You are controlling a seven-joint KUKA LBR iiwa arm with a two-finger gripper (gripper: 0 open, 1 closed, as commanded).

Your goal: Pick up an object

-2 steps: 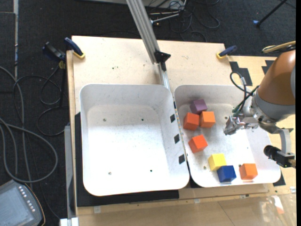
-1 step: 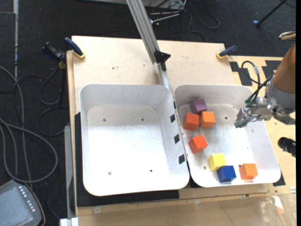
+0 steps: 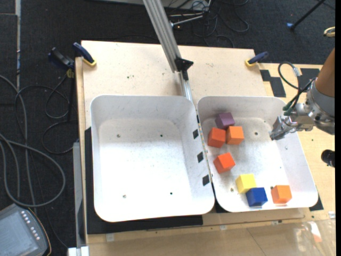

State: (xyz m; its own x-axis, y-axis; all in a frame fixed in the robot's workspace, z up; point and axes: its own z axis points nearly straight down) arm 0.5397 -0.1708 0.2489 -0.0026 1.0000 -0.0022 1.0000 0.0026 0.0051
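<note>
The right bin (image 3: 298,159) holds several small blocks. A purple block (image 3: 225,119) sits at the back, with two orange blocks (image 3: 216,137) (image 3: 235,135) just in front of it. Another orange block (image 3: 224,162) lies near the middle. A yellow block (image 3: 245,183), a blue block (image 3: 256,196) and an orange block (image 3: 281,194) lie along the front. My gripper (image 3: 278,130) hangs over the bin's right side, to the right of the block cluster and apart from every block. Nothing shows between its fingers.
The left bin (image 3: 106,143) stands beside the right one on the tan board. A slanted metal pole (image 3: 162,28) runs down to the bins' shared back edge. Clamps sit at the board's far corners (image 3: 85,55) (image 3: 257,59).
</note>
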